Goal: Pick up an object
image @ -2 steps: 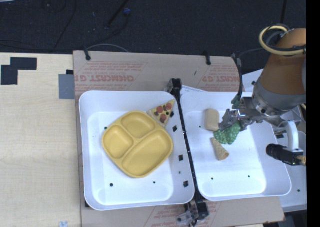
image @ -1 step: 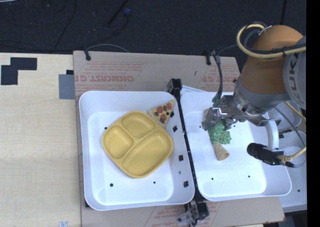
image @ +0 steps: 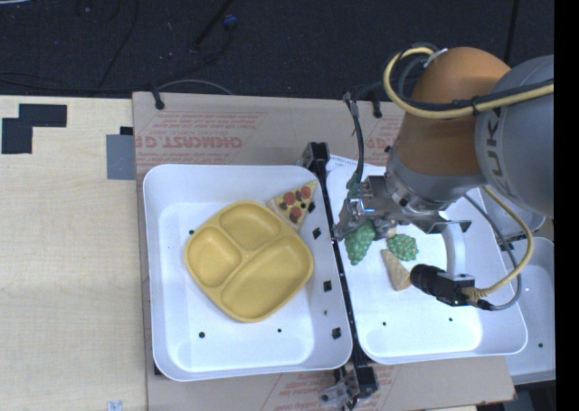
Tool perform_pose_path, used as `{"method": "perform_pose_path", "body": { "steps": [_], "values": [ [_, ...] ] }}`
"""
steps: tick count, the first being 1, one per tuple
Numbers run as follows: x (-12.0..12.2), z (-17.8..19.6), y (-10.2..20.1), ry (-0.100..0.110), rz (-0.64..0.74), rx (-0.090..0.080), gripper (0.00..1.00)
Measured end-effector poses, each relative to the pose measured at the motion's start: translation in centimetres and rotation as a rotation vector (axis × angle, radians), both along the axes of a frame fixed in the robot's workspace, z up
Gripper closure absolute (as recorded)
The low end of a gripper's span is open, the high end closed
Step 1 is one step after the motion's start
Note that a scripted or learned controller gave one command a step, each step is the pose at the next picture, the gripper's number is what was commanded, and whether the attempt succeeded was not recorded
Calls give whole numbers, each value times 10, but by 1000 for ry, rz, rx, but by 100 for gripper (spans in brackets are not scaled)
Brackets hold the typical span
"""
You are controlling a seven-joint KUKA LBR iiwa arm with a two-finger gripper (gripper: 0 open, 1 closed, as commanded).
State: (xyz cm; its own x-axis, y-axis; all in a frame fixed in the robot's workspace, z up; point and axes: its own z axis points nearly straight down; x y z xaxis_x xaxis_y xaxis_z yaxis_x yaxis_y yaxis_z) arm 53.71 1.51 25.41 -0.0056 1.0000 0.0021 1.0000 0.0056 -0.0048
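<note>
Overhead view of the bench. The grey arm with an orange band reaches in from the right, its two-finger gripper (image: 355,222) lowered over the left part of the right-hand shallow white bin (image: 452,332). Directly below it lies a green bumpy toy vegetable (image: 360,243); whether the fingers are released or clenched cannot be told. Nearby lie a smaller green piece (image: 403,245) and a tan wedge (image: 395,269). The left-hand white bin (image: 226,346) holds a yellow divided plastic plate (image: 249,260) (three compartments) and a toy pizza slice (image: 296,202).

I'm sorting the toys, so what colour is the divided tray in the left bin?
Yellow; the divided tray shows best in the camera view.
</note>
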Motion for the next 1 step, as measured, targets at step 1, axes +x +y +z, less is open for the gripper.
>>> {"method": "perform_pose_path", "body": {
  "steps": [1],
  "values": [
    [-4,-18,57,2,-2,-2,100]
  ]
}}
